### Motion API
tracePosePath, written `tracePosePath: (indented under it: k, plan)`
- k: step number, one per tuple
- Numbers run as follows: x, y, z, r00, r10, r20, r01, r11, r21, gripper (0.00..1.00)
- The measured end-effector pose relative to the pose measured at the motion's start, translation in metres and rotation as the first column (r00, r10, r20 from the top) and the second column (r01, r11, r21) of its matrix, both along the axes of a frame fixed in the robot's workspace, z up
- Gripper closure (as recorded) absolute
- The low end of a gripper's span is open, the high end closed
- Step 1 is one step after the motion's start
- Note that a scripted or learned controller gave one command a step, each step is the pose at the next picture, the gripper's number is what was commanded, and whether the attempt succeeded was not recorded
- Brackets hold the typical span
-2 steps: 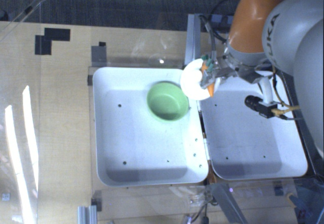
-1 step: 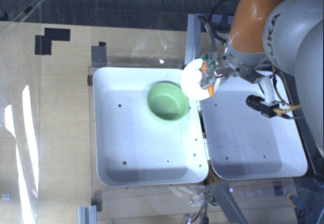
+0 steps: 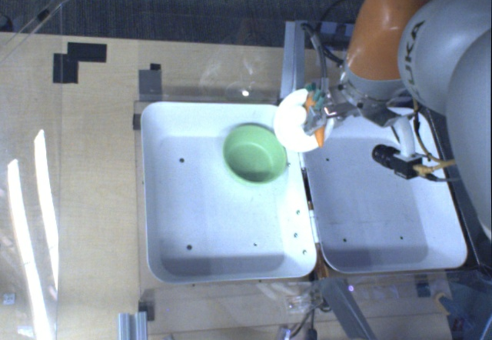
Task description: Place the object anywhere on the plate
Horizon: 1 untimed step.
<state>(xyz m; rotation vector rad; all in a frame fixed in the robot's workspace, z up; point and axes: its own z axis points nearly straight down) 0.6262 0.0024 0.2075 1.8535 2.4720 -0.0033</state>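
Note:
A green plate (image 3: pixel 255 153) with a raised rim lies in the left bin (image 3: pixel 192 231), in its far right part. My gripper (image 3: pixel 317 120) hangs over the divider between the two bins, near their far edge. It is shut on a white round object (image 3: pixel 293 131), which is lifted above the bin rims just right of the plate. A small orange and green piece (image 3: pixel 310 101) shows against the gripper beside the white object; I cannot tell what it is. The arm's grey body and orange band (image 3: pixel 384 19) fill the upper right.
The right bin (image 3: pixel 384 215) lies under the arm. A black cable connector (image 3: pixel 392 159) hangs over its far part. Metal frame posts (image 3: pixel 294 54) stand behind the bins. The wooden bench (image 3: pixel 69 200) stretches to the left.

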Motion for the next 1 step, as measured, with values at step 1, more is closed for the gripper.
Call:
tracePosePath:
  k: [1]
  plan:
    - [-0.0001,-0.0008,0.0005,0.999,0.044,-0.002,-0.044,0.999,-0.003,1.00]
